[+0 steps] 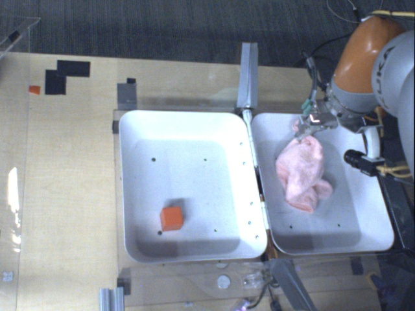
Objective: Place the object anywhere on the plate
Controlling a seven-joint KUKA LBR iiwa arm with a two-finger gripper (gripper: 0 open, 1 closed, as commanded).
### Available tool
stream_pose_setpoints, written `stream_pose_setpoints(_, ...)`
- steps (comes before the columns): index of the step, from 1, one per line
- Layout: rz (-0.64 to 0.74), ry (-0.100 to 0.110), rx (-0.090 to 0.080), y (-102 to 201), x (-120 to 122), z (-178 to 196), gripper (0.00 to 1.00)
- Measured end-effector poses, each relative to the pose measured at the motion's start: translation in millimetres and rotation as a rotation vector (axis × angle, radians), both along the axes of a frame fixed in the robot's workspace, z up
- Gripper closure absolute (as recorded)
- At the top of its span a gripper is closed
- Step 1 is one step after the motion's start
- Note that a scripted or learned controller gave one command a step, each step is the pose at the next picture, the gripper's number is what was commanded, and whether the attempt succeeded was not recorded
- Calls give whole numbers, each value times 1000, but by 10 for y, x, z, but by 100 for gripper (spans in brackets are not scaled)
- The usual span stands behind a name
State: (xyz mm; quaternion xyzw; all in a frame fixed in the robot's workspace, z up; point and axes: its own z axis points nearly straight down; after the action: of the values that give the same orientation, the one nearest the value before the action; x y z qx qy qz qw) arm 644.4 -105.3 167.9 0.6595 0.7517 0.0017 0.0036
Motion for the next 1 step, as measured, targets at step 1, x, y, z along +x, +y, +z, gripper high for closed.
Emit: stream_pose_setpoints(1,10,-3,0,17,26,532,100)
